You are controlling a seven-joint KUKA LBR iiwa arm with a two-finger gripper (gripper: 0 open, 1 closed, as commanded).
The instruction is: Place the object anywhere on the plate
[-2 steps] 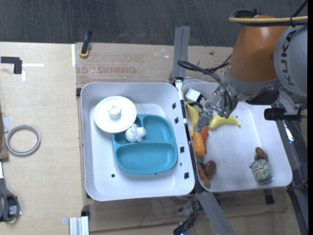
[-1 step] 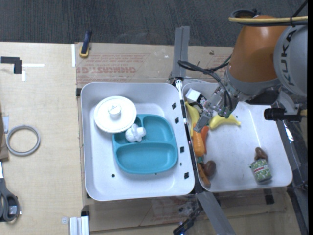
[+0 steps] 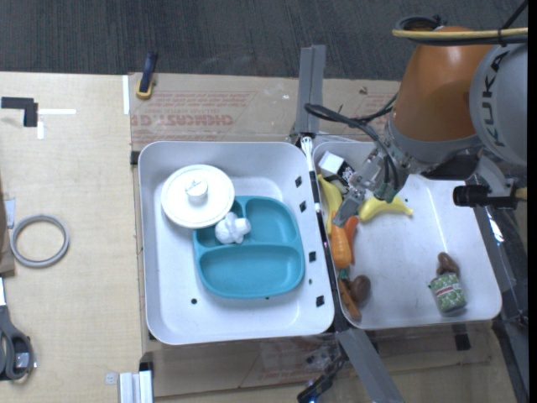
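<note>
The claw (image 3: 359, 193) is seen low over the near-left part of the right white bin (image 3: 470, 305), tilted toward the divider; whether its fingers are spread or pressed together cannot be told. Just beside it, to its right, a yellow plastic banana (image 3: 388, 210) lies on the bin floor. Directly below the claw, an orange plastic carrot (image 3: 340, 243) rests against the bin's left wall. Well to the left, in the left white bin (image 3: 159, 309), a teal divided plastic plate (image 3: 260, 267) is recorded, with a small white crumpled object (image 3: 232, 229) on its upper compartment and a round white lid (image 3: 197, 196) overlapping its upper-left corner.
</note>
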